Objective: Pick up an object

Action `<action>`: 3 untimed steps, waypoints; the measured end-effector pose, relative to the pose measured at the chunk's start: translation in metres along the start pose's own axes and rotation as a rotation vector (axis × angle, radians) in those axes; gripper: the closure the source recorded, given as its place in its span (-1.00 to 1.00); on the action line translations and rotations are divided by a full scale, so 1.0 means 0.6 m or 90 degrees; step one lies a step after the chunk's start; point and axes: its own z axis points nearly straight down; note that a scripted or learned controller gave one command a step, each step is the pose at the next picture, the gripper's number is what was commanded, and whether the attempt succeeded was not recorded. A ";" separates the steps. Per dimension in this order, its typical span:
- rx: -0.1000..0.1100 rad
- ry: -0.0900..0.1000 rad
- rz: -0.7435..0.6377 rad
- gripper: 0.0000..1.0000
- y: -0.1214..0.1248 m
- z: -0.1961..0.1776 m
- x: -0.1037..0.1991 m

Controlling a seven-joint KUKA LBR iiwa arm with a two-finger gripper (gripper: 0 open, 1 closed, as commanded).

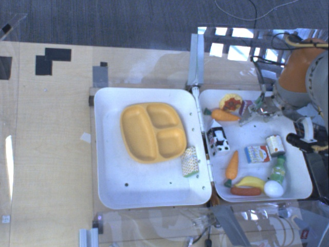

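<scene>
Gripper [255, 110] sat low at far end of right bin [298, 194], couldn't tell its state tbh. Carrot [224, 116] lay just left of it, long axis running straight toward gripper.

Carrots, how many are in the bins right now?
2, both in the right bin: one carrot near the top by the hand, another carrot lower down. Others may be hidden.
</scene>
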 end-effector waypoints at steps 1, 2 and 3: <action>-0.001 -0.001 -0.146 -1.00 -0.051 -0.002 -0.016; 0.014 0.003 -0.248 -1.00 0.037 0.001 -0.010; 0.015 -0.001 -0.271 -1.00 0.043 0.000 0.040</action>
